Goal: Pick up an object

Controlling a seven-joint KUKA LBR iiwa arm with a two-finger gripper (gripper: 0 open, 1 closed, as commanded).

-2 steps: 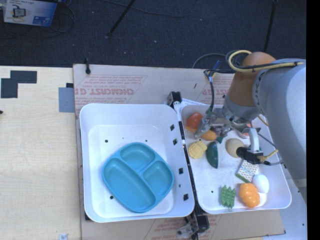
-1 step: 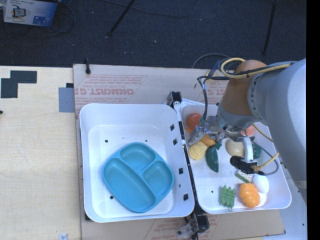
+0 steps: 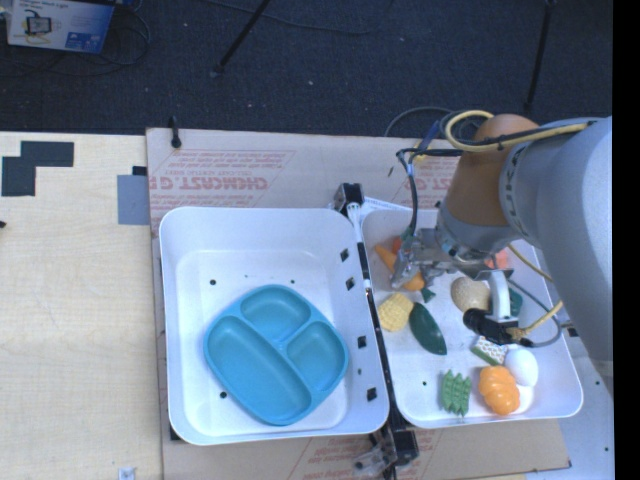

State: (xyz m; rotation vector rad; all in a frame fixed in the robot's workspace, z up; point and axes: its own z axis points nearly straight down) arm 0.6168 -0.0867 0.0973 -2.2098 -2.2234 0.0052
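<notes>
My gripper [image 3: 408,270] reaches down into the right bin [image 3: 560,403], near its upper left part. It hangs over small orange pieces [image 3: 385,256], right by the bin's left wall. Just below it lies a yellow corn cob [image 3: 394,314], with a dark green vegetable [image 3: 428,329] beside that. I see nothing clearly between the fingers.
The same bin also holds a beige piece [image 3: 467,293], a white egg [image 3: 522,366], an orange fruit [image 3: 498,389], a small green leafy piece [image 3: 455,392] and a red bit [image 3: 500,260]. A blue divided plate [image 3: 276,353] lies in the left bin [image 3: 190,268].
</notes>
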